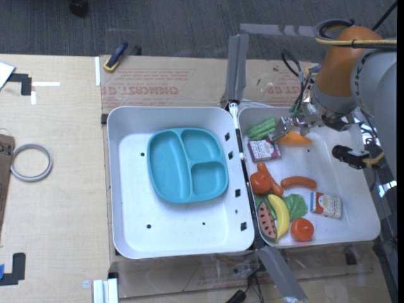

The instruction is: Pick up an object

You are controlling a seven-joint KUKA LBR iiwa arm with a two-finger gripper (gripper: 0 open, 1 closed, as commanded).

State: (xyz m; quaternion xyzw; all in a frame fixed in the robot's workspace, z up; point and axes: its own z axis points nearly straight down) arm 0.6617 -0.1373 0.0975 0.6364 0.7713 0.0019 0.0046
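My gripper is low in the far part of the right bin, at the end of the grey arm with the orange band. It hangs right over an orange carrot, with a green pea pod just to its left. I cannot make out whether the carrot is between the jaws. A purple packet lies in front of the pea pod. Nearer the front lie a red tomato, a sausage, a banana, a watermelon slice, a lettuce leaf, a red fruit and a small carton.
The left bin holds a teal divided plate. A roll of tape lies on the bench at the left. A black fitting on the arm reaches over the right bin's right side.
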